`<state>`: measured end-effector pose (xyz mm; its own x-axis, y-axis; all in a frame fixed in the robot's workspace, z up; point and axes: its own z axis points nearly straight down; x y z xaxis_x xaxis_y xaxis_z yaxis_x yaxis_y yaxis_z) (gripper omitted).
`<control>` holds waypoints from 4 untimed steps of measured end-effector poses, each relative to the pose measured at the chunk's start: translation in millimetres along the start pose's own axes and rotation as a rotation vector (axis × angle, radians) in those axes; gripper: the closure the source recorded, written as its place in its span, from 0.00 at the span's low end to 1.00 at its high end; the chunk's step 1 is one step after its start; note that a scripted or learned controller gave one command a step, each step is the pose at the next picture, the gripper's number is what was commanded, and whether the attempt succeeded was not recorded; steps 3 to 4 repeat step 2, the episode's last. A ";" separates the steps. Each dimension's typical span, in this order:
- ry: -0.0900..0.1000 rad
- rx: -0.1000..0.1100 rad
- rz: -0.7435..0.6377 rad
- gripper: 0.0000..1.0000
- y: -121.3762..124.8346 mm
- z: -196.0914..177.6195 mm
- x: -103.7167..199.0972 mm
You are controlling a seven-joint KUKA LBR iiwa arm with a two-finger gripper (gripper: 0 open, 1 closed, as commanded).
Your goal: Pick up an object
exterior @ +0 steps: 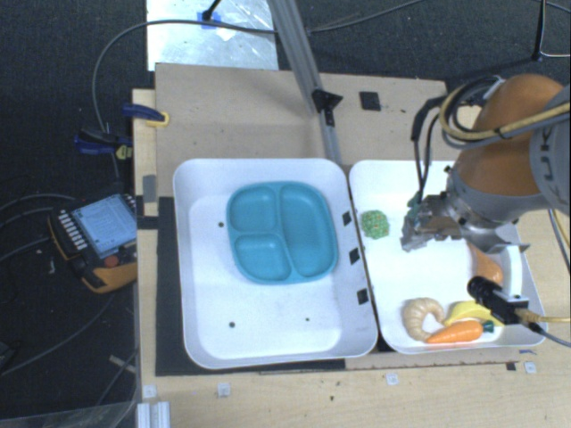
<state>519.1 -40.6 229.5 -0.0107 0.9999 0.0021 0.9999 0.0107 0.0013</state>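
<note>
In the camera view, two shallow white bins are seen side by side on the bench, and places are given here from the right bin (393, 310). Inside it, near its upper left corner, a small green ball (374, 224) with a knobbly, tufted surface lies alone on bare plastic; it is judged to be light and somewhat soft, likely to roll if nudged, and best pinched across its middle from above. Just to the right of it, over the bin's centre, the gripper (419, 228) is held, apart from the ball; whether its fingers are spread or closed cannot be told. Along the bin's lower right wall a cluster is packed: a pale curled piece (421, 316), a yellow banana (470, 311) and an orange carrot (455, 333), all smooth, glossy toy shapes, judged stiff, light and slippery, with the carrot's thick end offering the surest hold. An orange lump (488, 267) lies above them. In the left bin (205, 319), a blue divided plate (282, 231) rests, hard and smooth.
</note>
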 end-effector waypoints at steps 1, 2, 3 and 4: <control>0.000 -0.001 0.000 1.00 12.7 -8.6 50.3; 0.000 -0.001 0.000 1.00 29.0 -5.0 96.5; 0.000 -0.001 0.000 1.00 29.0 -5.0 96.5; 0.000 -0.001 0.000 1.00 29.0 -5.0 96.5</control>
